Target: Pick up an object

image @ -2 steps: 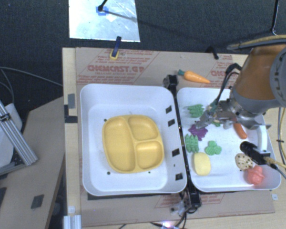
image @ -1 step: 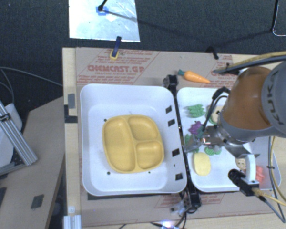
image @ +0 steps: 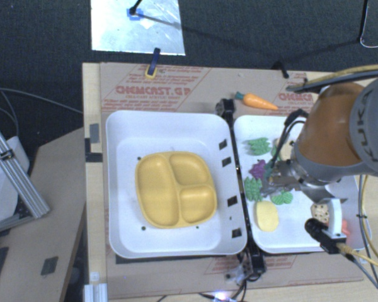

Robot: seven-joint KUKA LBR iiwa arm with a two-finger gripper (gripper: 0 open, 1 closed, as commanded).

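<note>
Right bin [image: 290,243]: green leafy pieces [image: 259,145], purple piece [image: 257,167], yellow piece [image: 267,216]. Gripper [image: 278,182] poised among them; jaw state cannot be told. Step judged: approach. Next required: a descent and closure upon one item.

Grey arm [image: 340,150] (broad orange band), black cable.

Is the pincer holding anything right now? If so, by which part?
Cannot be told. The pincer sits low in the right bin among the green toy pieces, but the wrist hides whether anything is between its tips.
</note>
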